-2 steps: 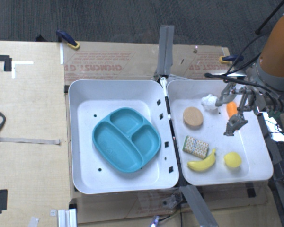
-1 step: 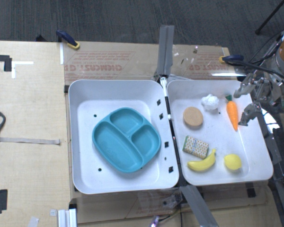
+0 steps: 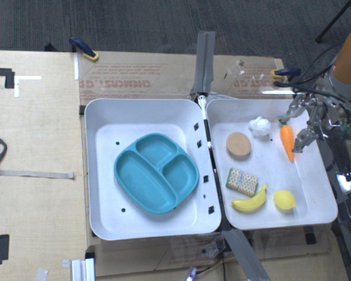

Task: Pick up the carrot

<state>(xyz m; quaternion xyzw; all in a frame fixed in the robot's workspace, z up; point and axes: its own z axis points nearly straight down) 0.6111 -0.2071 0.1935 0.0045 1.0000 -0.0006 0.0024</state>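
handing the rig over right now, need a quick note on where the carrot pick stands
Gripper: over the right bin, at its upper right, fingers open, one on each side of the carrot's upper half.
Carrot: lying on the bin floor, top end toward the far wall, right of the white ball and the round biscuit.
Done: gripper brought to the carrot.
Left: close on it and lift; nothing shows it is gripped yet.

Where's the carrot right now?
The carrot lies in the right bin, near its far right side, just right of the white crumpled ball and beside the gripper.
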